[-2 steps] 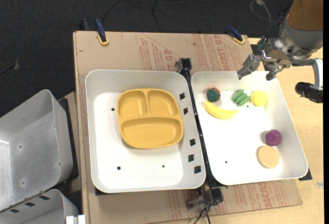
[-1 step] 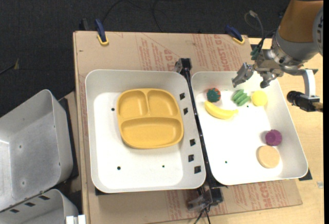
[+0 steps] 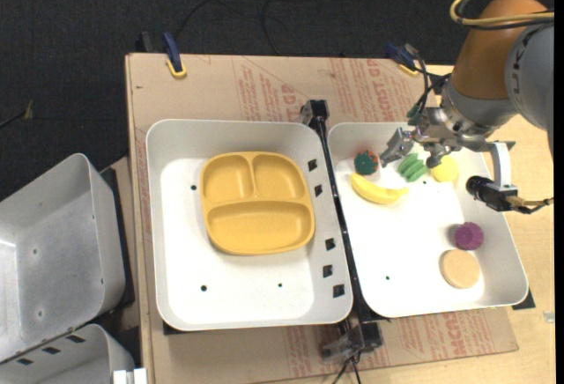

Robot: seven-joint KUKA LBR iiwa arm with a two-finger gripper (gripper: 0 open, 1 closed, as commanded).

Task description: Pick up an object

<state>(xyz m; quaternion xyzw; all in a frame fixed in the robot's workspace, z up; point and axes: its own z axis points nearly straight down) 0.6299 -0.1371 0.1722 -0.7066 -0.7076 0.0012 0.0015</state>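
Reaching in from the right, the arm (image 3: 493,48) is hanging its gripper (image 3: 414,144) over the back of the right bin (image 3: 502,285), fingers spread wide around nothing. A green piece (image 3: 411,167) is lying just beneath them, with a lemon (image 3: 444,169) beside it, a banana (image 3: 377,190) and a green-and-red piece (image 3: 366,164) to the left. A purple piece (image 3: 468,236) and a tan disc (image 3: 460,268) are sitting nearer the front. A yellow tray (image 3: 257,202) is resting in the left bin (image 3: 176,285).
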